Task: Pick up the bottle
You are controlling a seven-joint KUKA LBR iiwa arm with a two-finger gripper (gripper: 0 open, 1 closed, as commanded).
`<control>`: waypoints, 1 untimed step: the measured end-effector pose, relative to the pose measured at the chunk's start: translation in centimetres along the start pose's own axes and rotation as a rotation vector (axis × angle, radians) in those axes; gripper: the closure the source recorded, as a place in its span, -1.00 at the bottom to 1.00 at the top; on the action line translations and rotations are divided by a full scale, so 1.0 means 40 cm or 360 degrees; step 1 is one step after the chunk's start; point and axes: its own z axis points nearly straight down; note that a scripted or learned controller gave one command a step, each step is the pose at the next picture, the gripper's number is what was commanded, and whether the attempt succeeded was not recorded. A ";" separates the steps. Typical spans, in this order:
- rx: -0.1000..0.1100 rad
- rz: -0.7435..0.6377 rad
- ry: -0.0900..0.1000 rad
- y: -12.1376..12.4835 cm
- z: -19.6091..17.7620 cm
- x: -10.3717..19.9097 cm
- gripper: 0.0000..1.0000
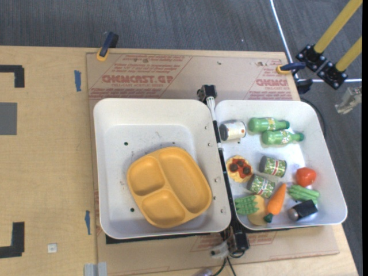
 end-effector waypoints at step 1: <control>-0.0006 -0.0002 -0.0004 0.003 -0.027 -0.001 1.00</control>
